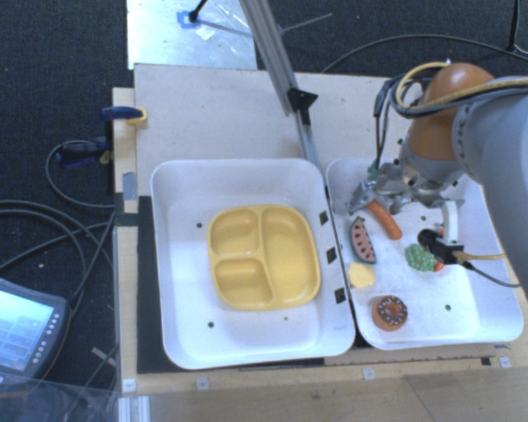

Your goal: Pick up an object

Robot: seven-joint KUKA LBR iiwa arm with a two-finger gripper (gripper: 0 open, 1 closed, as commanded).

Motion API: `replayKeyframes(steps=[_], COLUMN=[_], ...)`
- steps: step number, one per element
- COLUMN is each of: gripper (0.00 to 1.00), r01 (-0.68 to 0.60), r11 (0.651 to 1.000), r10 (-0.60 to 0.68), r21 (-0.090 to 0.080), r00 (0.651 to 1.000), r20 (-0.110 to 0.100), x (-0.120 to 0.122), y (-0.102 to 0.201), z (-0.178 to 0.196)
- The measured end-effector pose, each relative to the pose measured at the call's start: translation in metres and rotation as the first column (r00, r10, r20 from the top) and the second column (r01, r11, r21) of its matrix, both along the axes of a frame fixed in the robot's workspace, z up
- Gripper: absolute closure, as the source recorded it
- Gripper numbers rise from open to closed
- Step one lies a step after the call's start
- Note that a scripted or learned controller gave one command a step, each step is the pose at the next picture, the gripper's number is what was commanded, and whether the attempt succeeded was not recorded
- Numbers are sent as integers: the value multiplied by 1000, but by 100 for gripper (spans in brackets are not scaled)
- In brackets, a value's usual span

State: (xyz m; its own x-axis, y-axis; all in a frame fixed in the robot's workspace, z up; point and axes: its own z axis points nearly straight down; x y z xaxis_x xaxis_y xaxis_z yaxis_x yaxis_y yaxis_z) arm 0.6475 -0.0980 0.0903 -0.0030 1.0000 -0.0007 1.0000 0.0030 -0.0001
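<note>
The right bin (493,319) holds several toy foods. An orange sausage-like piece (385,220) lies near its back, with a watermelon slice (363,240) to its left. A green leafy piece (418,257) lies mid-bin, a pale yellow disc (362,275) sits by the left wall, and a brown donut (390,311) lies near the front. My gripper (370,195) hangs low over the back left of this bin, right at the upper end of the orange piece. Nothing is visibly lifted.
The left bin (180,323) holds a yellow divided plate (264,256). A slanted metal pole (273,51) crosses the back of the bench, ending near the wall between the bins. A blue clamp (121,113) sits at the bench's left edge.
</note>
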Motion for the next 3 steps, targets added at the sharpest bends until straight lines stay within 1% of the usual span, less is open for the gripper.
replayKeyframes(steps=[1, 3], gripper=[100, 100], r01=[-1, -5], r11=[1000, 1000], r10=[1, 5], r21=[0, 1], r00=[1000, 1000], r20=[4, 7], x=[1, 8], y=[0, 5], z=[12, 101])
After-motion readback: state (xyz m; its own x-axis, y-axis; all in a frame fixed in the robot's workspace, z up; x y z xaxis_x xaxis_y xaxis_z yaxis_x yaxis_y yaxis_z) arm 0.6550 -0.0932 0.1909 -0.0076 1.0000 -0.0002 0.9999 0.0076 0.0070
